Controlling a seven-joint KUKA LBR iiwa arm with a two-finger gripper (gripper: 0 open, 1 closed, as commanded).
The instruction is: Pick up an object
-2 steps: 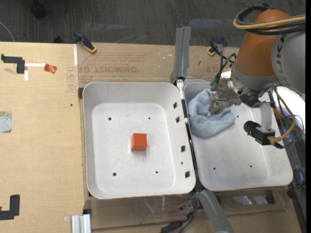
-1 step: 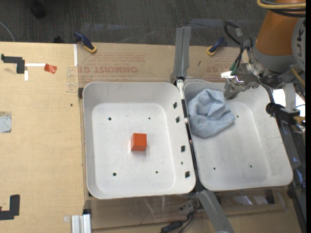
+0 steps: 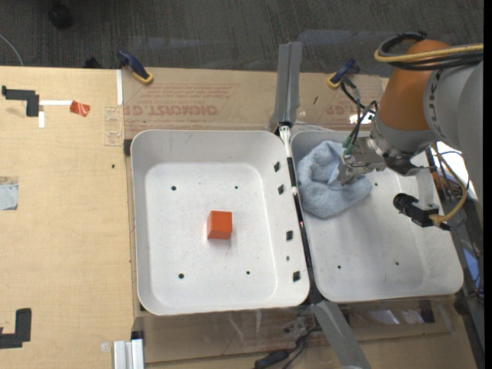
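While cardboard (image 3: 61, 229) flanks two white bins (image 3: 154, 283), carpet (image 3: 192, 14) lies beyond.

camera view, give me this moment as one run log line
arm: over right white bin | gripper: down on crumpled light blue cloth, grasp unconfirmed | orange cube: in left white bin, untouched
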